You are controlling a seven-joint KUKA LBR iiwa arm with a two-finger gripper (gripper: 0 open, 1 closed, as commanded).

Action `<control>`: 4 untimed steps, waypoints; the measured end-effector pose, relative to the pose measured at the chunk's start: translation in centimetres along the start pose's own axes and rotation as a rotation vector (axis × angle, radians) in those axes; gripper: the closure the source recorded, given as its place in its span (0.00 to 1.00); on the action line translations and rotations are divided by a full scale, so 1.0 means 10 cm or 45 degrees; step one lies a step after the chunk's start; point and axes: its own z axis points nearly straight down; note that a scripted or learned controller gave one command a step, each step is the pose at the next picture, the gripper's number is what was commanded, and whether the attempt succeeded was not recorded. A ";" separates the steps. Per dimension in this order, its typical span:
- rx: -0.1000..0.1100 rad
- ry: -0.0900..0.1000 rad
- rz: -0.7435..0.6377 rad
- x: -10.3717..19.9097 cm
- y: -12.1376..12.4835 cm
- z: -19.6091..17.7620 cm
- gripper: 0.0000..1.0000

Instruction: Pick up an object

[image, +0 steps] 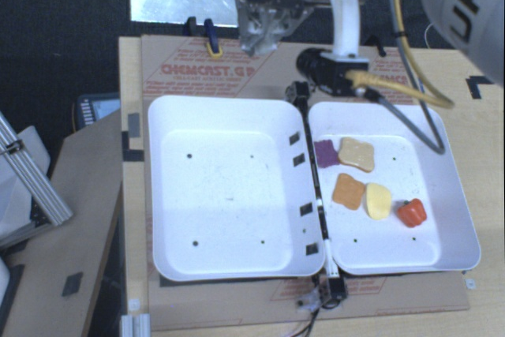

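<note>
Five objects lie clustered in the right bin (pixel 450 193): purple piece (pixel 324 153), tan slice (pixel 357 154), orange piece (pixel 348 191), yellow piece (pixel 379 201), red piece (pixel 411 211). My claw (pixel 259 34) hangs high beyond the left bin (pixel 170 170); its opening I cannot tell. Nothing picked; everything remains.

You have the left white bin (pixel 221 193) lying bare-floored beside the right white bin (pixel 442 249), the two joined along a black hinge strip (pixel 312 177). Both rest on a cardboard sheet (pixel 205 69) printed with red lettering, spread over the wooden bench (pixel 91 193). At the left edge you'll see a slanted aluminium rail (pixel 31 174), and above the cardboard a blue-and-yellow clamp (pixel 211 39).
</note>
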 end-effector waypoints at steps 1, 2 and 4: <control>0.005 -0.003 0.012 -0.70 -0.52 0.11 1.00; 0.002 -0.002 0.000 -0.36 -0.16 0.12 1.00; 0.005 -0.002 0.001 0.00 -0.19 0.11 1.00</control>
